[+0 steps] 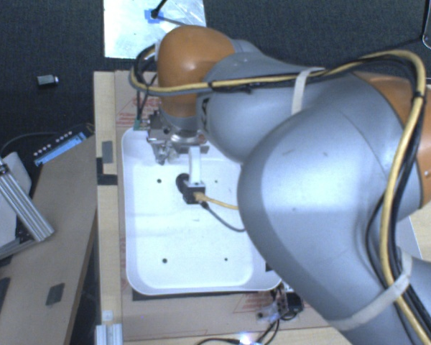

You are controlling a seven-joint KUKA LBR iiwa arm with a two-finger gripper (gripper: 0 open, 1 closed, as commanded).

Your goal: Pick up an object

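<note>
Tabletop: the tan board tabletop (108, 214) carries a shallow white plastic bin (158, 221) close to its left edge.
Bin floor: the bare part facing the tabletop's left and near edges shows a few small dark specks (165, 261). They are too small to read, and look more like marks in the floor than anything graspable.
Object to pick: I cannot tell where it lies. If one is there, it is hidden under the end effector or behind the arm.
End effector: the metal end effector (169, 152) hangs low over the far end of the bin, toward the tabletop's far-left corner. Whether it touches the floor cannot be told.
End effector state: released or clenched, I cannot tell; nothing is seen grasped in it.
Arm: the bulky grey arm with its orange band (190, 52) crosses from the tabletop's right edge and covers the bin's right side.
Step in hand: probably lowering onto a target at the bin's far end, or closing there.
Doing it well: come straight down, keep clear of the far wall of the bin, centre over the target before clenching, and stop short of pressing into the floor.
Check: lift slowly and confirm something comes up, since a clench on nothing looks likely here.
Risk: scraping the bin wall or shifting the bin on the tabletop.
</note>
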